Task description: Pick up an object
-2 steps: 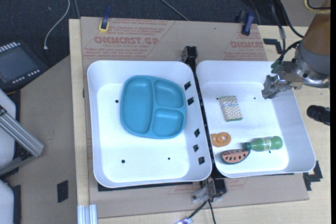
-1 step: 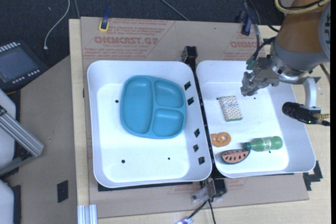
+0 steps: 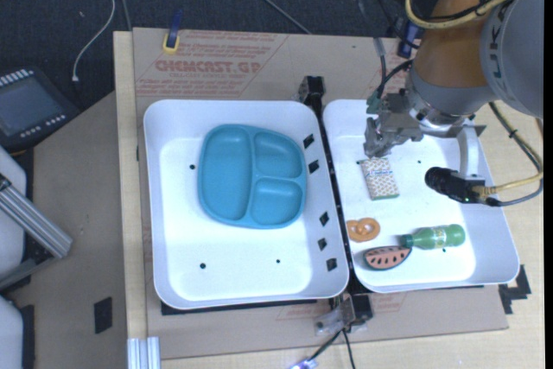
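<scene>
Left bin (image 3: pixel 173 186): we see a blue divided plate (image 3: pixel 252 176) | Right bin (image 3: pixel 492 229): gripper (image 3: pixel 378 148) low over the patterned packet (image 3: pixel 379 180), fingers pointing down just above its upper end; whether they are spread or pinching, we cannot tell | below: pretzel (image 3: pixel 364 229), watermelon slice (image 3: pixel 386 257), green bottle (image 3: pixel 432 237).

Two shallow white bins: left bin (image 3: pixel 164 212), right bin (image 3: pixel 488 259).
One blue divided plate (image 3: pixel 252 175), three compartments, in left bin.
In right bin, four small items: one patterned packet (image 3: pixel 380 180), one pretzel-shaped ring (image 3: pixel 364 229), one watermelon slice (image 3: pixel 386 257), one green bottle (image 3: pixel 435 237).
One arm, one gripper (image 3: pixel 377 149).
</scene>
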Motion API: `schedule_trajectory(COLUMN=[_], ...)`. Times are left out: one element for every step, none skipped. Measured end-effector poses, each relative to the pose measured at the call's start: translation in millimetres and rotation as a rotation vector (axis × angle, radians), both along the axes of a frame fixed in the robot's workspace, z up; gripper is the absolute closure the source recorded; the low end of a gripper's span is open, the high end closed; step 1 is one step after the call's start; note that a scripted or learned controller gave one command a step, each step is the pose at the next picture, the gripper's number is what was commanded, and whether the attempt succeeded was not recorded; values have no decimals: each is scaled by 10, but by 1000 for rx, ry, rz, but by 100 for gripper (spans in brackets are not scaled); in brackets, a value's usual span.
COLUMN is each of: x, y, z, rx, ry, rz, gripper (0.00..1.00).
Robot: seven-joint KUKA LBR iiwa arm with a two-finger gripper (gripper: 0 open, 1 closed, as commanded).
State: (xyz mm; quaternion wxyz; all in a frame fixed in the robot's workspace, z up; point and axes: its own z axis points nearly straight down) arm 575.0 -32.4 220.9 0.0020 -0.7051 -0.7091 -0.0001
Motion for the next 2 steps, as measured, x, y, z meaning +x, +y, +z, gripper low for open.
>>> schedule_trajectory(x=[183,322], y=[581,1160], z=[101,175], rx=[0,0], ry=[-6,-5], rz=[1,2], gripper=[100,100])
